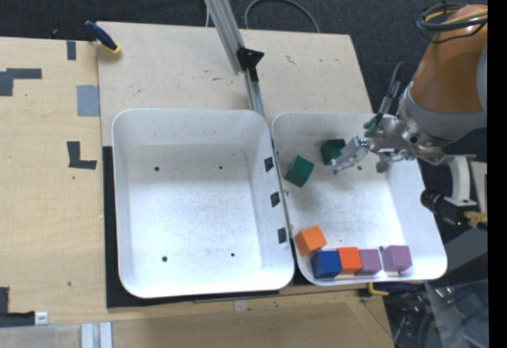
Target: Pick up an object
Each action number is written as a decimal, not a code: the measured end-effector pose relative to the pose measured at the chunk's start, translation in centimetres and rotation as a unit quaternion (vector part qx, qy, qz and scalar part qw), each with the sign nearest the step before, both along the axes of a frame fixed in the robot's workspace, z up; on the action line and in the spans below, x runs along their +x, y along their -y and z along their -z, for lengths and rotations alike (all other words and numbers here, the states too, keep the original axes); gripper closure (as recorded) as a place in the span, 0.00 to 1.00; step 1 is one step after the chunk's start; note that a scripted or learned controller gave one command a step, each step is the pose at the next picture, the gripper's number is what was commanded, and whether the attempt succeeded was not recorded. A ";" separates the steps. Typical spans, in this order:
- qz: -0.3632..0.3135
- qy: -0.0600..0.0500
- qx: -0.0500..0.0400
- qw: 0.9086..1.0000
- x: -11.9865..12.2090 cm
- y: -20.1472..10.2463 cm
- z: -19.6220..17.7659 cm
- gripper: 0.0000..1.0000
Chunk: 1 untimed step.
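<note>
In the right bin [412, 204], a dark green block [331, 150] sits near the back, and my gripper [349, 156] is right against its right side, low over the bin floor. A lighter green block [299, 171] lies tilted a little to the left, near the wall between the bins. Along the front edge stand an orange block [310, 239], a blue block [325, 263], a second orange block [349, 260] and two purple blocks [370, 261] [396, 258]. The arm's orange band [451, 61] rises at the right.
The left bin [127, 180] has bare white walls beside the right one. A grey metal bar [226, 13] slants down from the top to the bins' shared back corner. A black cable loop [277, 9] lies behind the bench.
</note>
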<state>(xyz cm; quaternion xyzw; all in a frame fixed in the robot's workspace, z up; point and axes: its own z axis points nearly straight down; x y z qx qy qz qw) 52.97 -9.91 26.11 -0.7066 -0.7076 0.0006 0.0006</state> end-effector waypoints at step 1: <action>0.000 -0.004 0.000 1.000 0.2 -0.8 9.2 0.00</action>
